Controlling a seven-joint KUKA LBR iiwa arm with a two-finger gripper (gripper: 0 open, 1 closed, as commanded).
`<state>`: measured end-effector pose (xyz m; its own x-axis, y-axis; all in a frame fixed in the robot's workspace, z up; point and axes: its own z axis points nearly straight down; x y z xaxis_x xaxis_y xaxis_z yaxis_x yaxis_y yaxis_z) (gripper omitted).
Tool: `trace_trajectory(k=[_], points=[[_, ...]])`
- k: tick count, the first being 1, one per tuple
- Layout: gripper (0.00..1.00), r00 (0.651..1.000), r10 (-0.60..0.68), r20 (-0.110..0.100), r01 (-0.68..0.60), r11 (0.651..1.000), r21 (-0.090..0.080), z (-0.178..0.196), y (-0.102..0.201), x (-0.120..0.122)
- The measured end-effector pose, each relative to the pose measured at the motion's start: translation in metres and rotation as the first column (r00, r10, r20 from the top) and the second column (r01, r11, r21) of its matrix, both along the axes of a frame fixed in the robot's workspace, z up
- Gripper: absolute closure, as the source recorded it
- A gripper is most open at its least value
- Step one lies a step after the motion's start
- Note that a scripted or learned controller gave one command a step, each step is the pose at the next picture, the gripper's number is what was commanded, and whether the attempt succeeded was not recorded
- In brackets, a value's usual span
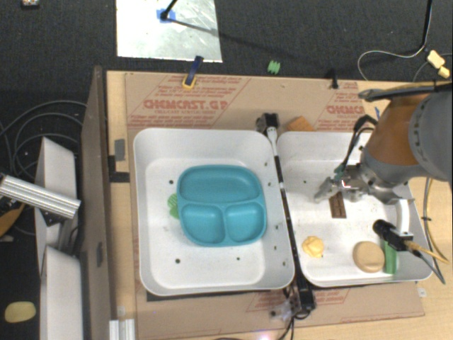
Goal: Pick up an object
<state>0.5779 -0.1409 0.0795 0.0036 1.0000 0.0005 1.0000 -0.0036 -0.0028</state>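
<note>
Brown block point(337, 207) pinched upright in claw point(338, 198) over right bin point(306, 163), presumably lifted clear of yellow lump point(313, 246) and tan ball point(368, 256) for the pick.

Red lettering is showing on the brown cardboard sheet point(212, 94) lying under the two bins: it is reading "CHEMCAST GP", as far as I can make out, beside the yellow clip. The same word is repeating further right, partly cut off by the arm.
</note>
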Motion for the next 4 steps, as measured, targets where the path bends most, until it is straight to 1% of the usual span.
trace_trajectory(k=[1, 2, 3, 4], points=[[0.0, 1.0, -0.001, -0.001, 0.001, 1.0, 0.0, 0.005, -0.022, -0.093], [0.0, 1.0, 0.009, 0.014, -0.009, 1.0, -0.006, 0.011, -0.061, -0.002], [0.0, 1.0, 0.012, 0.011, -0.012, 1.0, -0.002, 0.05, -0.031, 0.037], [0.0, 1.0, 0.009, 0.002, -0.009, 1.0, 0.0, 0.003, -0.019, 0.032]])
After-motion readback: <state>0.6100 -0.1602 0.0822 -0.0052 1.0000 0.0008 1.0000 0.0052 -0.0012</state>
